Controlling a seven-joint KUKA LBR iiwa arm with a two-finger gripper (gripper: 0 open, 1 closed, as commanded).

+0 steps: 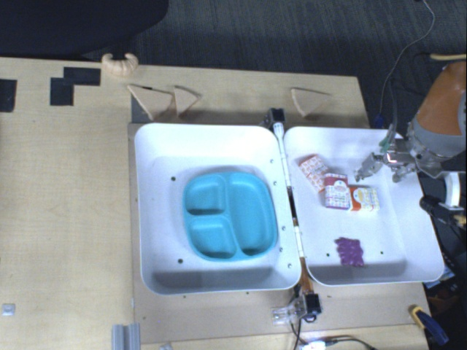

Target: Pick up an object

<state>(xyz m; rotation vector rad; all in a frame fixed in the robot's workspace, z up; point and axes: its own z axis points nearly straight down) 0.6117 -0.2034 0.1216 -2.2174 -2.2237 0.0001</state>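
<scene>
A: Where the arm [441, 115] comes in from the right, the tool [376, 162] is seen over the right bin [416, 261], near its upper right part. Whether it is apart or together can't be told; too small and blurred.

B: Anything clamped?

A: Nothing is seen in it. Three things are lying in the right bin. A pink packet [314, 170] is placed upper left, tilted. A red-and-white packet [337, 193] is just below it, touching or nearly so. A yellow-orange packet [365, 197] is pressed against that one's right side.

B: And the purple bit?

A: A purple lump [350, 251] is set lower down, well apart from the packets. So four things, corrected.

B: Nearest to the tool?

A: The yellow-orange packet, below and left of it, not touched.

B: Left bin?

A: A blue tray [230, 214] with three compartments is laid in the middle of the left bin [157, 195]. Both bins are set side by side on the tan surface [66, 217].
</scene>
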